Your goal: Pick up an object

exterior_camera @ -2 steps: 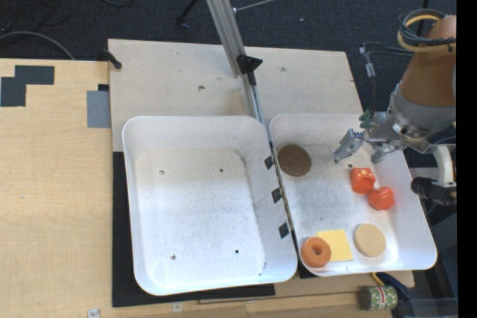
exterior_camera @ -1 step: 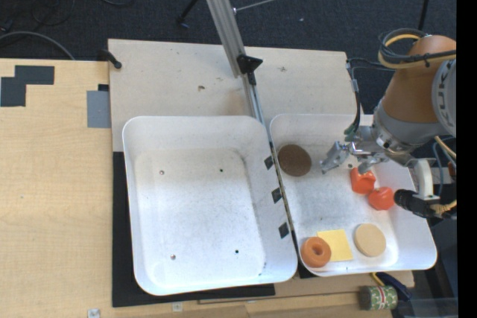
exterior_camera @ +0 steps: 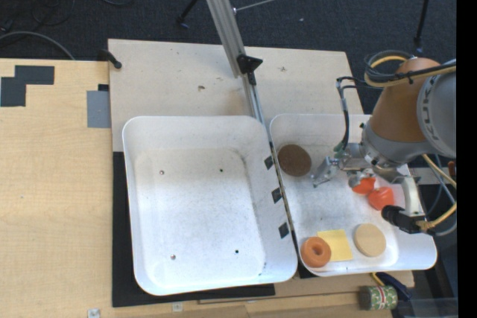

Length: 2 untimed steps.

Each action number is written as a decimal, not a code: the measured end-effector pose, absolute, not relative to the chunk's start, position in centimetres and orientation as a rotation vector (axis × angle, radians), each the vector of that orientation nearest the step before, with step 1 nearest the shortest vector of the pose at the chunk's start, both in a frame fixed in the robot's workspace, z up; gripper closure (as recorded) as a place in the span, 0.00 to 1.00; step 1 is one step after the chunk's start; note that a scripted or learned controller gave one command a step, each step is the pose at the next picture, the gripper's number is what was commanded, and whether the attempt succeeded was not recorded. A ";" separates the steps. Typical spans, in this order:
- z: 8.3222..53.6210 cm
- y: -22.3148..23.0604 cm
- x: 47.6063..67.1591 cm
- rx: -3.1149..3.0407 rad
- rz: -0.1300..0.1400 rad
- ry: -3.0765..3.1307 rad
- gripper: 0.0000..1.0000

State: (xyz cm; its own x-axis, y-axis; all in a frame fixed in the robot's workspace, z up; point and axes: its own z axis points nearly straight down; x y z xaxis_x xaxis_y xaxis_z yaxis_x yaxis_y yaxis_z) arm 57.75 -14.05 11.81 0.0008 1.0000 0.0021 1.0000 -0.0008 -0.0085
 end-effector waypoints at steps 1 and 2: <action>13.1 -14.2 57.9 -2.226 0.004 -2.212 1.00; 19.1 -14.1 57.2 -2.226 -0.003 -2.220 1.00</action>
State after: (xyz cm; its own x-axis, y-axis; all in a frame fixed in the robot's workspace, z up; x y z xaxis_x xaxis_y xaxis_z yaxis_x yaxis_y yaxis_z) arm 57.21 -14.08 19.07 0.0027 1.0000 -0.0003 1.0000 -0.0027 0.0028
